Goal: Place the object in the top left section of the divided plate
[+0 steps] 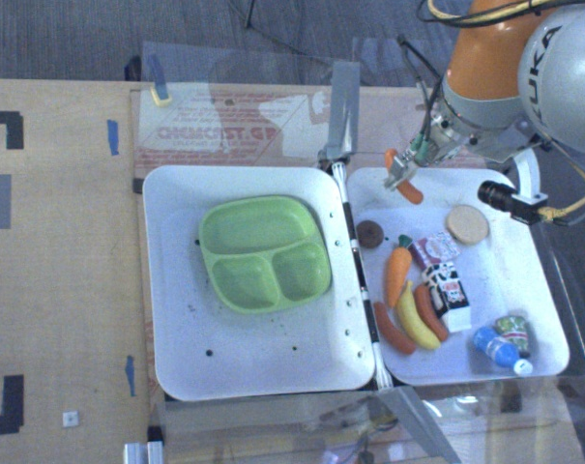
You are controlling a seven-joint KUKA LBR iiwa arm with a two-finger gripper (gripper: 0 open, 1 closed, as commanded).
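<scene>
Near the right bin's (548, 288) front edge sit a crinkly blue bottle (500, 344), a smooth banana (417, 319) between two red sausages, a carrot (396, 275) and a small carton (449, 290). In the left bin (176, 336) the glossy green divided plate (265, 251) has three molded sections. Farther back, a round tan cookie (466, 224) and brown disc (369, 233). At the far edge, the claw (404, 172) looks pinched on a small orange sausage (409, 191), partly hidden.

Even overhead light washing white bins (176, 356) bright; shadows staying faint; picture looking soft, slightly blurred throughout.
</scene>
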